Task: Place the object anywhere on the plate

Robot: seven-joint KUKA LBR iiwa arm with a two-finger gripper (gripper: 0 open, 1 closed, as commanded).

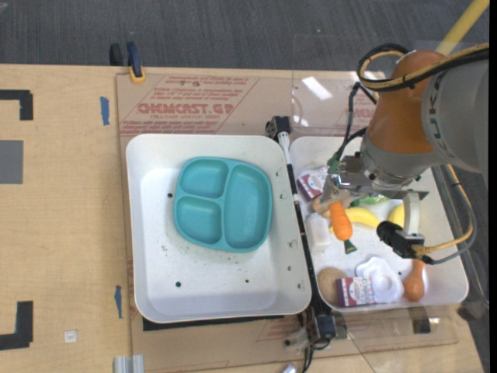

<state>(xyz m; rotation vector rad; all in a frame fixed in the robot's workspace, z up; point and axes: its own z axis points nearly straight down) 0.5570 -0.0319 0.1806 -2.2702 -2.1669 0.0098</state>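
Hovering over the cluttered right bin (pixel 458 278), the gripper (pixel 342 196), its grip state unclear, risks dropping the carrot (pixel 340 221) short of the plate (pixel 223 204).

Teal plate (pixel 223 204) — three compartments, left bin (pixel 147 231). Right of plate: carrot (pixel 340 221), banana (pixel 362 217), gripper (pixel 342 185) above — right bin (pixel 450 282).
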